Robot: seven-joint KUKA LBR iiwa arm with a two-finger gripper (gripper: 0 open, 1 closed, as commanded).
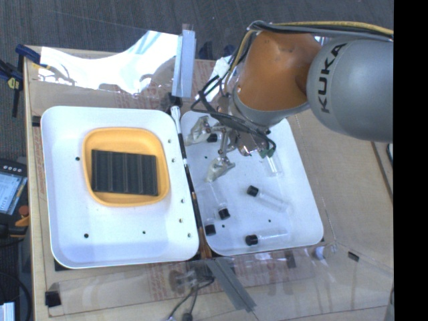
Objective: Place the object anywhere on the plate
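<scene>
A yellow plate (122, 138) with a dark ridged centre lies in the left bin (67, 233). Several clear tubes with black caps lie scattered in the right bin (304, 212): one tube (267, 198) at mid-right, another (266, 235) near the front, and a third (217, 199) toward the left wall. My gripper (208, 150) hangs over the back left part of the right bin, above the tubes. Its two metal fingertips (219, 168) stand apart, open, and I see nothing between them.
Crumpled clear plastic sheeting (134, 62) lies behind the left bin. A grey bar (183, 59) stands upright at the back, between the bins. The arm's orange band and grey body (314, 79) overhang the back of the right bin. A device (10, 192) sits at the far left.
</scene>
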